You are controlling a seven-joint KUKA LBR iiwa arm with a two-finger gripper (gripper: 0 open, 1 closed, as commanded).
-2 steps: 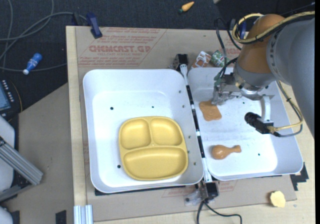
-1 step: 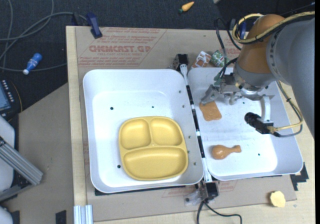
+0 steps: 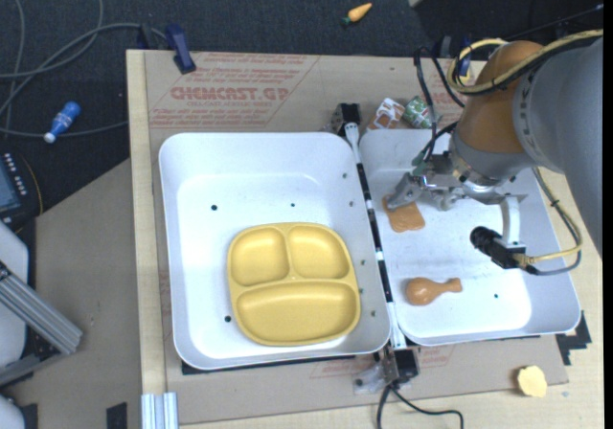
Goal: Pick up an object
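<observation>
Bright even overhead light, soft shadows, slightly grainy.

You're looking at the arm (image 3: 565, 101) at the right of the frame: a broad, smooth grey shell, then a glossy orange band (image 3: 498, 101) above the wrist. Yellow and black cables (image 3: 469, 58) loop beside the band. Below it sits pale metal gripper (image 3: 414, 186) hardware, with a black fitting (image 3: 493, 245) trailing a yellow cable.

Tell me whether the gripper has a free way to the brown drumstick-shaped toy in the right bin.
Probably yes: the drumstick toy lies alone on bare bin floor, apart from the gripper hovering by the flat orange-brown piece.
</observation>
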